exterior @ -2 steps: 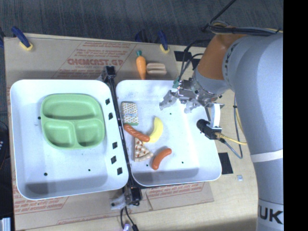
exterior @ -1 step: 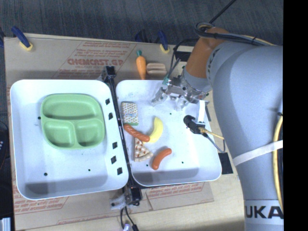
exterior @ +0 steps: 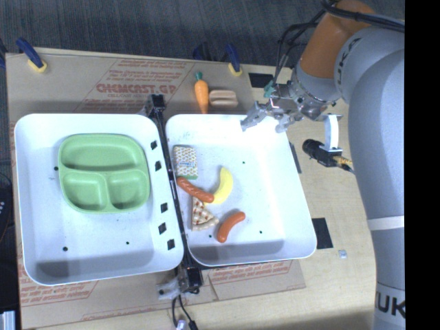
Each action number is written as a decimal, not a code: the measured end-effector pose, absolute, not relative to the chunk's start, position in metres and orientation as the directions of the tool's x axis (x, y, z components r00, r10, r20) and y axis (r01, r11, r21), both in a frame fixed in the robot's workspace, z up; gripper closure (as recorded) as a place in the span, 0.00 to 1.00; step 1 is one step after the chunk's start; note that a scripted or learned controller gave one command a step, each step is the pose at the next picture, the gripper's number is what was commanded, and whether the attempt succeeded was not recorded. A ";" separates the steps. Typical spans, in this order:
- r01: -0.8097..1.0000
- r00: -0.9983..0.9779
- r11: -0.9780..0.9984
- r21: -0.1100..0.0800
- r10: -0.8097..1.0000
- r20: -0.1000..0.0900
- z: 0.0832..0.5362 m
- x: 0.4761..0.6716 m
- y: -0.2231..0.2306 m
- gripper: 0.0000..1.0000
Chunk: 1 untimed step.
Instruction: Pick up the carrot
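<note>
The big grey robot arm with an orange band (exterior: 357,53) comes in from the right and its wrist hangs over the far right corner of the right shallow white plastic bin (exterior: 275,205). The left shallow white plastic bin (exterior: 34,205) holds a green divided plastic tray (exterior: 103,170). Both bins sit on a brown cardboard sheet w/ red print (exterior: 124,81).

The two-finger metal gripper (exterior: 265,115) is above the far rim of the right bin and has nothing between its fingers. If they are spread or pressed together, I cannot tell; the picture is too blurred there.

The task's thing, the small orange plastic carrot with a green top (exterior: 201,93), lies outside the bins, on the cardboard just behind the right bin's far rim, beside a tan and brown toy burger (exterior: 223,100). In my judgement the step in hand is the approach: carrot not yet touched. The next move probably needs the gripper to go left and a bit back, past the burger, then down over the carrot w/o pushing the burger.

Inside the right bin: a yellow toy banana (exterior: 223,184), a long orange-red toy sausage (exterior: 229,225), a thinner red sausage (exterior: 194,190), a checkered wafer-like block (exterior: 184,161) and a pizza-like wedge (exterior: 201,215), whose details are too small to read.
</note>
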<state>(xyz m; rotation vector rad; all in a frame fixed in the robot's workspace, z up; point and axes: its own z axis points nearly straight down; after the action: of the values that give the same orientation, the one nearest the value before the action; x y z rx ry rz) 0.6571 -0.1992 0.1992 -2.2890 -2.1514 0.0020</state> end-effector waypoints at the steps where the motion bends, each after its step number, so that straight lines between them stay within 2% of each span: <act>1: 0.991 0.137 -0.137 -0.006 0.991 0.000 0.090 0.656 -0.204 0.00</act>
<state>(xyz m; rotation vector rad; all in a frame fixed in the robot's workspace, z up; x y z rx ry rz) 0.6559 -0.2044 0.0905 -2.3649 -2.0609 0.0054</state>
